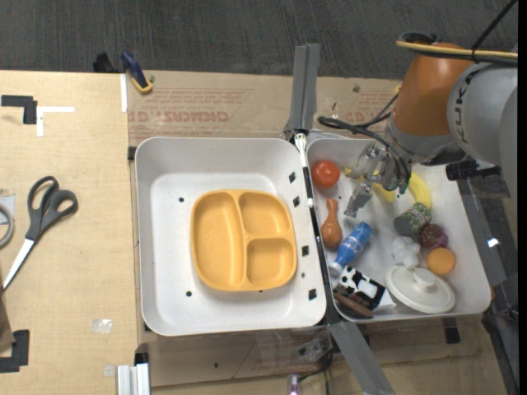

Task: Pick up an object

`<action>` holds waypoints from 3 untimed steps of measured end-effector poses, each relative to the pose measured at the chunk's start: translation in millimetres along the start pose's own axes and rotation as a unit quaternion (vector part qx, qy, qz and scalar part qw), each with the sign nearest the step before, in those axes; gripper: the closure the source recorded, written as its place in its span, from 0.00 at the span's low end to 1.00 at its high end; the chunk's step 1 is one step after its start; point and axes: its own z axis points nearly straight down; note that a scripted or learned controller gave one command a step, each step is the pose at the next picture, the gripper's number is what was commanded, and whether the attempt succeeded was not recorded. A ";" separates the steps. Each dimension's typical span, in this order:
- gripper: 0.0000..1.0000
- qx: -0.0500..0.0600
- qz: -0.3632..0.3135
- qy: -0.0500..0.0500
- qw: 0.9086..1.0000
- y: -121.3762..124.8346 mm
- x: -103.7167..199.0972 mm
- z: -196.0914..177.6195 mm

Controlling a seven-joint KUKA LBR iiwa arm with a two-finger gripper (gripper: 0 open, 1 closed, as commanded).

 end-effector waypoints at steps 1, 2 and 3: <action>0.00 0.000 0.064 -0.001 0.998 -14.4 75.7 0.7; 0.00 0.000 0.140 -0.003 0.990 -31.9 7.7 -10.3; 0.00 0.000 0.159 -0.003 0.987 -96.7 11.9 -1.1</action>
